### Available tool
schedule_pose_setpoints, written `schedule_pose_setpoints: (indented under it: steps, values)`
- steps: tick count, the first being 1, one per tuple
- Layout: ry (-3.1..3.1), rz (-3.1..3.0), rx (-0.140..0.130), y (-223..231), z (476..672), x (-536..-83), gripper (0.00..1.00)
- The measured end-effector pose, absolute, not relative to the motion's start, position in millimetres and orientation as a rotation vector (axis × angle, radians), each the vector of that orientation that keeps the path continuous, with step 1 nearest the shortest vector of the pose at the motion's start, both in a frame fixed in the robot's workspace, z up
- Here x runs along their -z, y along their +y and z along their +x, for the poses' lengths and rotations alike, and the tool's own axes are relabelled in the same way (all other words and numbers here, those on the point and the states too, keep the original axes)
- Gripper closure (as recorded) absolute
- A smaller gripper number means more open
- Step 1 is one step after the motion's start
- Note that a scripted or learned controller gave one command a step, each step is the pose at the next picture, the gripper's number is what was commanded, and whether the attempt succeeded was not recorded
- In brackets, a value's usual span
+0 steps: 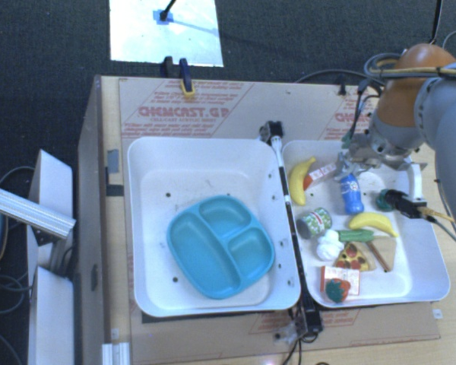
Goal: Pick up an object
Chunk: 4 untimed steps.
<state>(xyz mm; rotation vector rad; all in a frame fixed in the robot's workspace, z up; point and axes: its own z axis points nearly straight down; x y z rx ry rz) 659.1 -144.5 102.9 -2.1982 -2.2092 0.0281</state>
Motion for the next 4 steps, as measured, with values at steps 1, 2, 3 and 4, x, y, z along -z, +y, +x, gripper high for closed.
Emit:
schedule_pose_setpoints:
  steps: [1,2,3,4]
  values:
    - [-2.225,-2.223,0.002,-166.0,619.3,-151.6,1.00]
    - [-2.225,-2.222,0.003,-152.0,591.2,-191.9,1.00]
    - [-2.228,-2.219,0.005,-90.5,585.6,-247.1,1.00]
    - [-2.227,-2.218,0.004,-44.0,569.1,-266.4,1.00]
